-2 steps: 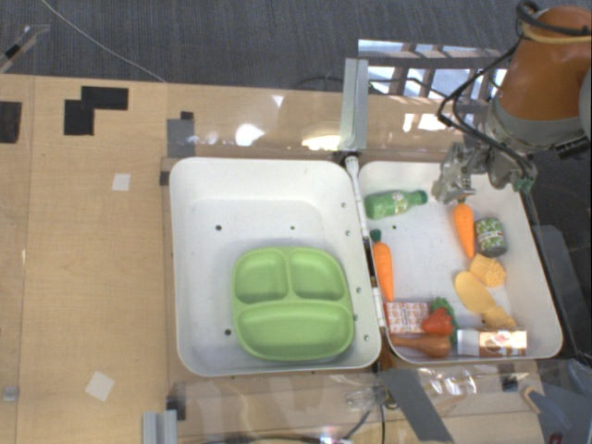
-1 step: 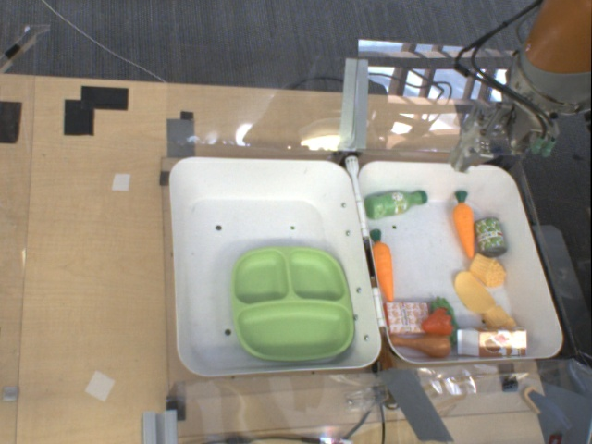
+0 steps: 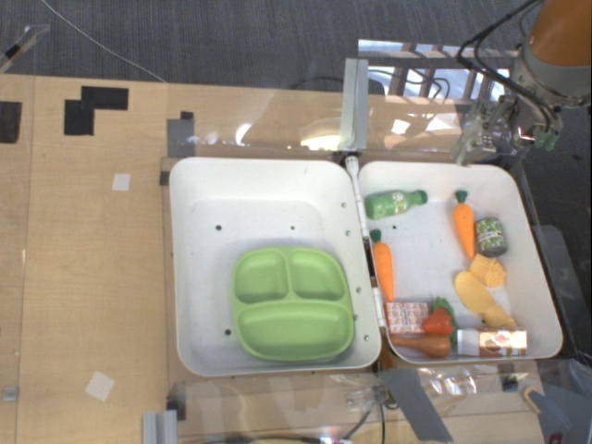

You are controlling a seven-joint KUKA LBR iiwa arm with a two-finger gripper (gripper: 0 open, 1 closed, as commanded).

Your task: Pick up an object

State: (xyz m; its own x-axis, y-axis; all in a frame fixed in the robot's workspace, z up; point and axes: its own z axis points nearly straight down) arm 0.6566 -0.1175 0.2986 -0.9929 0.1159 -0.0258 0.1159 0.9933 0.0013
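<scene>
jaws (image 3: pixel 488 135) hover above the right bin's far rim, grip state unclear, carrot (image 3: pixel 463 226) below.

The bench (image 3: pixel 83 276) looks like pale matt wood; both bins (image 3: pixel 199 248) and the green plate (image 3: pixel 292 303) are smooth, slightly glossy plastic.

Grey arm (image 3: pixel 555 26) entering from upper right, orange band above wrist; claw (image 3: pixel 495 128) pointing down, empty
</scene>
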